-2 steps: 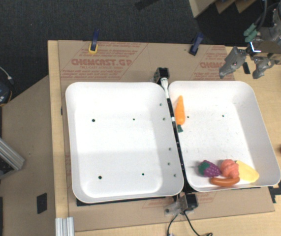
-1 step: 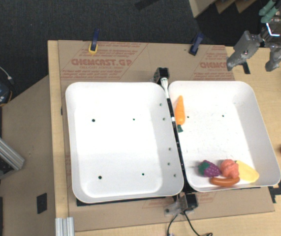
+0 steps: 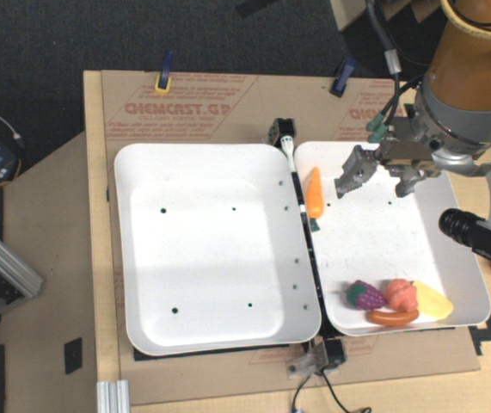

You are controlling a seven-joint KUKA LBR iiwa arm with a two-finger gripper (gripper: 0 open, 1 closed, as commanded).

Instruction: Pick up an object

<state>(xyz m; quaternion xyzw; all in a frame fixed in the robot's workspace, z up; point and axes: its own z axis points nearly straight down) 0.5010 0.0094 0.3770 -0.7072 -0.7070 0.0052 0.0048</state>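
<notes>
My gripper (image 3: 379, 179) hangs over the upper part of the right bin (image 3: 451, 231), its two fingers spread open with nothing between them. An orange carrot (image 3: 314, 194) lies against that bin's left wall, to the left of the gripper. At the bin's near edge sits a cluster of toy foods: purple grapes (image 3: 366, 295), a red-pink fruit (image 3: 401, 293), a yellow piece (image 3: 435, 302) and a red-orange sausage shape (image 3: 392, 317). The grey arm with its orange band (image 3: 479, 15) comes in from the upper right.
The left bin (image 3: 133, 231) lies beside the right one on a cardboard-covered bench. A black clamp (image 3: 281, 132) sits at the top of the seam between the bins. A black cylindrical fitting (image 3: 473, 231) juts over the right bin's right edge.
</notes>
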